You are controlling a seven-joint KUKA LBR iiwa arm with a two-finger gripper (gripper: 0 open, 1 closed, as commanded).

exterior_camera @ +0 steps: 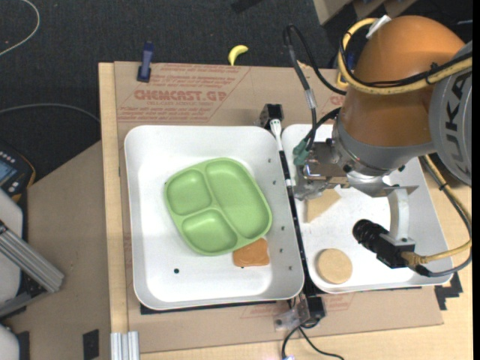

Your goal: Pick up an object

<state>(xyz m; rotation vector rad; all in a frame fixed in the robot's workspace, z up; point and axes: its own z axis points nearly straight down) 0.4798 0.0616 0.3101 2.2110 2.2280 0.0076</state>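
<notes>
The surface (187, 88), a board of brown cardboard, is carrying 2 shallow white bins side by side. The grey-and-orange arm (397, 88) is reaching in from the right and hanging over the right bin (431, 201), apparently descending toward its contents. The left bin (142, 201) is holding a green divided plate (217, 205) of 3 compartments, lying flat near the centre, with an orange food-like piece (251, 255) tucked against its lower edge. In the right bin, a tan wedge-shaped piece (321, 204) is lying just beneath the gripper (311, 172) and is probably the target; a round tan disc (334, 265) is resting near the front wall. Whether the gripper is open or closed cannot be told, as the wrist is hiding it.
</notes>
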